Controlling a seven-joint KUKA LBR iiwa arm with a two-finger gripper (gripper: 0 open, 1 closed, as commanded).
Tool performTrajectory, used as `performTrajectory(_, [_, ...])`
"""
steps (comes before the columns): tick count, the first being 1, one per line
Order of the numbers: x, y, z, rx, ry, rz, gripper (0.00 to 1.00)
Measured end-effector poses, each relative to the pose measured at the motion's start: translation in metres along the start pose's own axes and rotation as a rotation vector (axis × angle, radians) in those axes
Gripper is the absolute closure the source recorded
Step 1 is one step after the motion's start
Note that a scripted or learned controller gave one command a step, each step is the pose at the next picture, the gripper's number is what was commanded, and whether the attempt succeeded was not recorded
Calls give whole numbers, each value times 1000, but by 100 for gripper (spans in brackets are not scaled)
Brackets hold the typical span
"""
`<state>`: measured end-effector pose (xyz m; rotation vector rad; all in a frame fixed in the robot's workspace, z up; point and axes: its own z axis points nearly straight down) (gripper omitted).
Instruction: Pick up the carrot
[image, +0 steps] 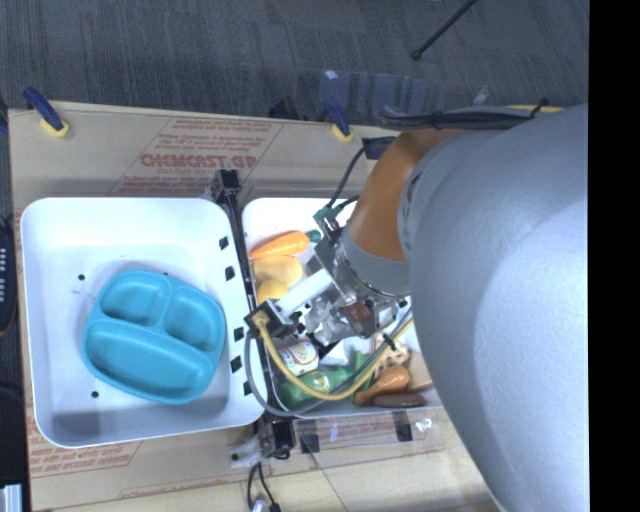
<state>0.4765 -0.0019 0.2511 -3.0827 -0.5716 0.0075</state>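
The carrot (282, 243) is an orange, tapered piece lying near the far left corner of the right bin (262, 212). My gripper (300, 335) hangs low over the middle of that bin, nearer the camera than the carrot and apart from it, among several toy items. The grey arm with its orange band (385, 205) covers most of the bin's right half.
A yellow item (276, 272) lies just below the carrot. A green item (320, 385) and a brown one (385, 380) sit at the right bin's near edge. The left bin (60, 230) holds a blue divided plate (152, 335). Cables loop around the gripper.
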Motion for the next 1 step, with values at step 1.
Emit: performTrajectory(1, [1, -2, -3, -6, 0, 149, 100])
